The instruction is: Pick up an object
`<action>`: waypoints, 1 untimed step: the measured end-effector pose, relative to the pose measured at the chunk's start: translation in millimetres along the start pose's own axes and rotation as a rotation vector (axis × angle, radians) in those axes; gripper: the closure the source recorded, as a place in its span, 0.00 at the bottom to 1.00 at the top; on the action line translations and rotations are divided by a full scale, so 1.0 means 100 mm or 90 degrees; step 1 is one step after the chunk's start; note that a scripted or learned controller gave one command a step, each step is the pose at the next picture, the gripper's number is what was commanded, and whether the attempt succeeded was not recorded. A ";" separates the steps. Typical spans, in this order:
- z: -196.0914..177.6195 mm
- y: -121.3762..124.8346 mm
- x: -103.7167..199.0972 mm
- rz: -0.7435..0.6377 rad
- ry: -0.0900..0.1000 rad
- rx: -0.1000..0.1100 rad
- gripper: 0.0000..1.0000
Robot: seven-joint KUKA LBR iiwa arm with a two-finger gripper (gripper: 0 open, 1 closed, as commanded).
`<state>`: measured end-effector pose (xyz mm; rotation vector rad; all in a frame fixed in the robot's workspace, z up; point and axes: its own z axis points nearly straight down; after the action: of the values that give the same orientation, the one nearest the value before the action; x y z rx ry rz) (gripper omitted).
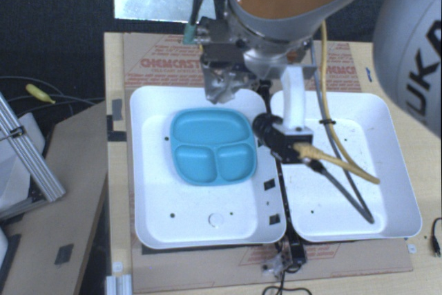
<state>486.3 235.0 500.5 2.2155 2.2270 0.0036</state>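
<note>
The gripper point(222, 88) hangs over the left bin's point(148, 217) far edge; whether its fingers are apart cannot be told. The blue divided plate point(211, 146) lies just nearside of it, mid-bin, long axis running left to right across the bin.

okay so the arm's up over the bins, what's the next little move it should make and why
Probably lower the gripper toward the far rim of the blue divided plate. The plate lies flat in the left bin, and the gripper sits at that bin's far edge, holding nothing that can be seen.
</note>
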 end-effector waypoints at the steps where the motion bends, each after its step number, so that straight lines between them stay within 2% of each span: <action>1: 0.97 -0.01 -0.56 0.005 -0.002 0.003 1.00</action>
<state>486.2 179.3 403.4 2.2246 2.2202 -0.0046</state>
